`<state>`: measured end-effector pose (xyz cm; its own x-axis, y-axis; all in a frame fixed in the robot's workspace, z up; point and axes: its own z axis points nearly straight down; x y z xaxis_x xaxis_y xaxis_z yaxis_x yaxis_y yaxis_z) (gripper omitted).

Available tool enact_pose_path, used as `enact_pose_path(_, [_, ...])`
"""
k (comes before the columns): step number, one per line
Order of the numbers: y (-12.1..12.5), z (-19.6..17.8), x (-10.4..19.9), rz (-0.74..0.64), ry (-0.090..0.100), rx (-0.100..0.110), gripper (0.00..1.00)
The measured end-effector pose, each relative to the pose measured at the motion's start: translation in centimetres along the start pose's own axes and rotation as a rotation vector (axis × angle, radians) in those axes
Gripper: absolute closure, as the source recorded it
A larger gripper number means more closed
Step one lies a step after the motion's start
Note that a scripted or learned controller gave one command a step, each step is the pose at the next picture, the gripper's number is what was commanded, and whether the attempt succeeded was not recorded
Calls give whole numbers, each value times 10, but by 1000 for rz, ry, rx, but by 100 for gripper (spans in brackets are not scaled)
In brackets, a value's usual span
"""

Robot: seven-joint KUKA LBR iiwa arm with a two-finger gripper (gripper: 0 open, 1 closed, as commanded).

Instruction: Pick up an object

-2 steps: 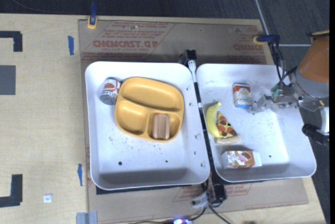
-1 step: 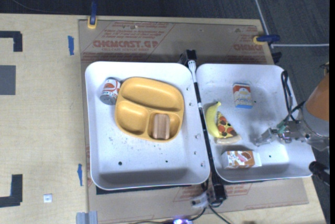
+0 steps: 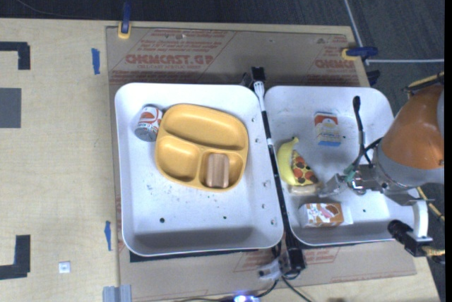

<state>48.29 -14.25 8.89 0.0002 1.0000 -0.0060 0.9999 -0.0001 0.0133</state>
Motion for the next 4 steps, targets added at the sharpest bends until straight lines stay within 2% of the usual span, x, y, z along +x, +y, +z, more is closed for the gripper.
enact_pose_path(1, [1,0,48,1,-2,-3,0])
enact_pose_path(2, [3,-12,44,6,-11,-13,100])
enact_pose_path(3, [3,-12,44,6,-11,-12,0])
enact_pose_path(4, [-1,-1,47,1,2,2,0])
